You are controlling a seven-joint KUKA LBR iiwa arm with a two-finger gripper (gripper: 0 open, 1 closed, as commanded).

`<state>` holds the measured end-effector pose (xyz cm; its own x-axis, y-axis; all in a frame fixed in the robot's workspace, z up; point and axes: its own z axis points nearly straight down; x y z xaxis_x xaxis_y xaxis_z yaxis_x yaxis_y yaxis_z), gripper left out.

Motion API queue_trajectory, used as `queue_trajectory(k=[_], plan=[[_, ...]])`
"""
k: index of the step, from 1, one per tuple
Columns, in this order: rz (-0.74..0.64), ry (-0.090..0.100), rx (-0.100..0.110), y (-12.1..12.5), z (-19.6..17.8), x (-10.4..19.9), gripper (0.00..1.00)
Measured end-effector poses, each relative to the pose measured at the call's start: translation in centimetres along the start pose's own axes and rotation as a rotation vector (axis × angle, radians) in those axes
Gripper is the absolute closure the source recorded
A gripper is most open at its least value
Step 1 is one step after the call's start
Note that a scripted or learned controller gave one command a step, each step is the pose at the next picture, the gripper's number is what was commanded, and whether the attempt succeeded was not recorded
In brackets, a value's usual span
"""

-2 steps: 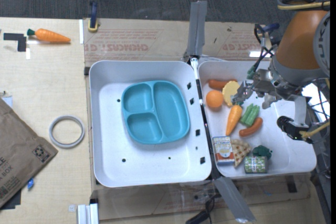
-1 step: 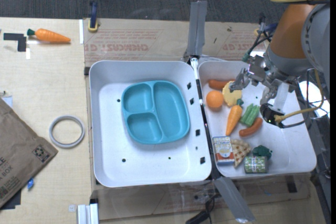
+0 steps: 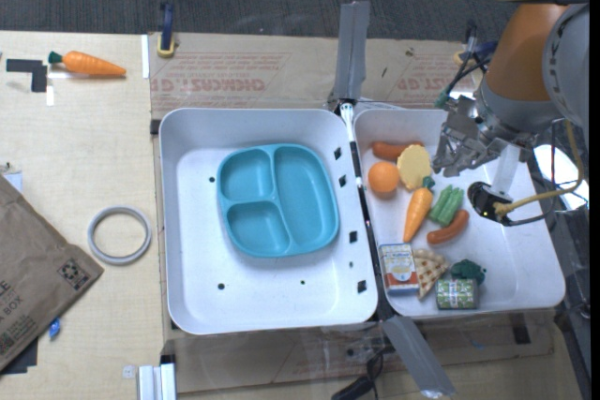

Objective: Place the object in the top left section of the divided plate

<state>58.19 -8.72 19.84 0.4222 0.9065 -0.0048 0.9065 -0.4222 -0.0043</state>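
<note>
The gripper [image 3: 448, 162] hangs over the right bin [image 3: 534, 281], just right of the toy foods [image 3: 412, 192]. The divided plate [image 3: 277, 199] lies in the left bin [image 3: 187, 229], well to its left.

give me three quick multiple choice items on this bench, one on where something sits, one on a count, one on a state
1. Where is the blue divided plate?
A. left bin
B. right bin
C. on the cardboard

2. How many sections does the plate have?
A. two
B. three
C. four

3. What lies in the plate's sections?
A. the orange
B. a carrot
C. nothing yet

Answers:
1 A, the plate rests in the left bin, while the toy food fills the right bin.
2 B, two ridges split it into three sections.
3 C, all sections show bare blue; the orange and carrot lie in the right bin beneath the gripper.
</note>
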Motion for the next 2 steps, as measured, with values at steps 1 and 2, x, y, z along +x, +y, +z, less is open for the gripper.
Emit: queue_trajectory(k=[1, 2], plan=[[-0.107, 0.003, 0.0, -7.3, 5.0, -5.7, 1.0], [0.059, 0.003, -0.001, -5.4, 5.4, -3.8, 1.0]])
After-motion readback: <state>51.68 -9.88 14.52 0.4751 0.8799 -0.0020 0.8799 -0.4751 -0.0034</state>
